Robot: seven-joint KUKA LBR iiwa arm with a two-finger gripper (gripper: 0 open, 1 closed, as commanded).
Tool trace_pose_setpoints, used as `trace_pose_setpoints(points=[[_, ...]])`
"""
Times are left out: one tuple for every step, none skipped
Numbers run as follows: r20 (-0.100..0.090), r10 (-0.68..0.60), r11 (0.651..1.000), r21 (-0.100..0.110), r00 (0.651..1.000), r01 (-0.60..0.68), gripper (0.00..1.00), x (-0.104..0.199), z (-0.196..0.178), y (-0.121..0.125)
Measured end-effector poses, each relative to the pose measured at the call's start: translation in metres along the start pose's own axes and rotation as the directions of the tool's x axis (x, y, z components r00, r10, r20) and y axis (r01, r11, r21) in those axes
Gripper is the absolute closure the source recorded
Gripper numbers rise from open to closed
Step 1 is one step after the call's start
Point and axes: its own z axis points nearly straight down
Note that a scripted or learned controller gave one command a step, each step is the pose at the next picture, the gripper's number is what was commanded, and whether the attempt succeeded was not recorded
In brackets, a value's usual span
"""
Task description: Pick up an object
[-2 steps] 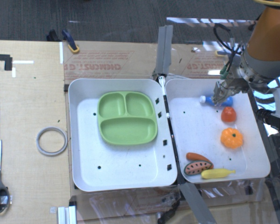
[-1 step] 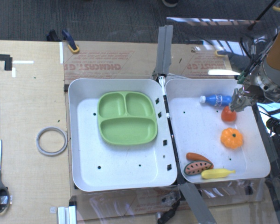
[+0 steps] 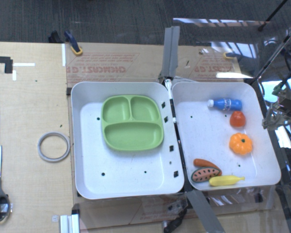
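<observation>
In the left white bin (image 3: 87, 174) lies a green divided plastic plate (image 3: 132, 123). The right white bin (image 3: 203, 130) holds a yellow toy banana (image 3: 226, 180), a blue plastic bottle (image 3: 225, 104) and an orange toy pumpkin (image 3: 241, 143). My pincer (image 3: 277, 116) sits past its right rim; whether it is wide or narrow, I cannot tell.

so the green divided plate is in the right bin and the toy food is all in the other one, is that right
Not quite. The camera view shows the green divided plate in the left bin, not the right one. The toy food, such as the orange pumpkin and yellow banana, is all in the right bin.
</observation>
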Motion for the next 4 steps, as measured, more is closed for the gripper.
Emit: trace_pose_setpoints(points=[[0.0,0.416,0.909,0.002,0.909,-0.416,1.0,0.008,0.033,-0.03],[0.001,0.821,0.571,0.002,0.571,-0.821,1.0,-0.014,0.053,-0.021],[0.001,0.751,0.66,0.001,0.66,-0.751,1.0,0.064,0.046,-0.054],[0.0,0.603,0.797,-0.003,0.797,-0.603,1.0,0.137,-0.039,-0.084]])
